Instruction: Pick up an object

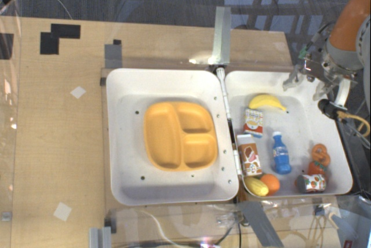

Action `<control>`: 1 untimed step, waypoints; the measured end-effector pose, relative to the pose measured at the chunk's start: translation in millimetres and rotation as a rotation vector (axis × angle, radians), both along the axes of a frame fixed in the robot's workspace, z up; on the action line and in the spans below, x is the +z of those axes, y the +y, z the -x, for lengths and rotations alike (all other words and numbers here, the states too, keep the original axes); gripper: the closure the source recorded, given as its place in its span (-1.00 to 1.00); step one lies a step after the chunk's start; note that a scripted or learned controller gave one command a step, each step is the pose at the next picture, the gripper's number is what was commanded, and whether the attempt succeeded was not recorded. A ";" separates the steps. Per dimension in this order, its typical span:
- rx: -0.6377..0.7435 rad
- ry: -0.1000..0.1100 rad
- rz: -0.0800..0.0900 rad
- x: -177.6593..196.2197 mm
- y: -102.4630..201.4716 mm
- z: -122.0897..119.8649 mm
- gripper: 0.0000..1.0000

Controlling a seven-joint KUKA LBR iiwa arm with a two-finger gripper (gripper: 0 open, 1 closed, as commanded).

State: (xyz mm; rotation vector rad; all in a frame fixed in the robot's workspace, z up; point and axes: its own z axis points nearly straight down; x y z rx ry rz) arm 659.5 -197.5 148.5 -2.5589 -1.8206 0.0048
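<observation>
My gripper [305, 86] hangs over the far right corner of the right bin [333, 125]. Its two fingers are spread apart and nothing is between them. In that bin lie a yellow banana [267, 103], a small red and white carton [253, 122], a brown milk carton [249, 155], a blue bottle [281, 153], an orange [270, 184] next to a yellow fruit [255, 186], a printed can [311, 182] and an orange-red toy [319, 155]. The banana lies closest to the gripper, to its lower left.
The left bin [124, 142] holds an orange divided plate [179, 135]. A metal divider post [222, 38] stands between the bins at the back. Cables run along the right bin's right edge [353, 122]. Bare wooden bench [52, 125] lies to the left.
</observation>
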 end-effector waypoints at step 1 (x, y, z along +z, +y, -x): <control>-0.257 -0.007 -0.001 -9.8 28.8 14.3 -1.00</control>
